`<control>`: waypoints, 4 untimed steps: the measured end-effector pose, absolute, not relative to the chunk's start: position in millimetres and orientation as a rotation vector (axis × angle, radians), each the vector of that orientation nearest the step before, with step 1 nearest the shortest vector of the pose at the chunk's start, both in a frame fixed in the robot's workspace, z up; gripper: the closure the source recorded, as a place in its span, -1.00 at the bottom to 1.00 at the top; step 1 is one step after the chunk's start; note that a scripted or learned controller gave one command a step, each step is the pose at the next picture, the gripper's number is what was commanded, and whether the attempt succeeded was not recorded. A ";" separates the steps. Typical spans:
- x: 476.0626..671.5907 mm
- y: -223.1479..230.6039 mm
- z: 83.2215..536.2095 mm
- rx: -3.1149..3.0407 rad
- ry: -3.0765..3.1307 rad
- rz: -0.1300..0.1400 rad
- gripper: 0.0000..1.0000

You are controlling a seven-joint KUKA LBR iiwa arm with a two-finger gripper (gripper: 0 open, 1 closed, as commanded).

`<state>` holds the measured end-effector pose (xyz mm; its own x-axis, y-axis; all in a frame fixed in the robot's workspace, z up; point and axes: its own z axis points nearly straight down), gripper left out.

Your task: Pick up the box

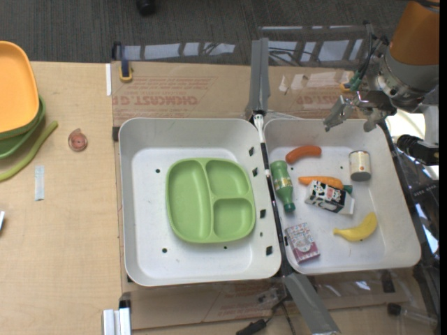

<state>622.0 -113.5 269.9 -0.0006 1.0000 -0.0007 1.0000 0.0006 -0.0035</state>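
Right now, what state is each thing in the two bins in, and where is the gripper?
green tray: flat in the left bin, compartments bare.
green bottle: lying on its side.
sausage: lying flat.
carrot: lying flat, touching the carton.
black-and-white carton: lying on its side.
silver can: lying on its side.
banana: lying flat.
pink box: lying flat, untouched.
gripper: above the right bin's far rim, holding nothing.

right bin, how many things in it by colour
orange: 2, sausage and carrot
green: 1, bottle
yellow: 1, banana
silver: 1, can
black and white: 1, carton
pink: 1, box
total: 7
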 end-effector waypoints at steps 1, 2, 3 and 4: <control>622.2 -114.4 278.0 -2.218 -2.221 0.007 1.00; 592.9 -134.3 297.4 -2.624 -1.726 0.006 1.00; 582.7 -170.5 281.3 -2.835 -1.349 0.008 1.00; 568.3 -212.7 231.3 -2.767 -1.483 0.008 1.00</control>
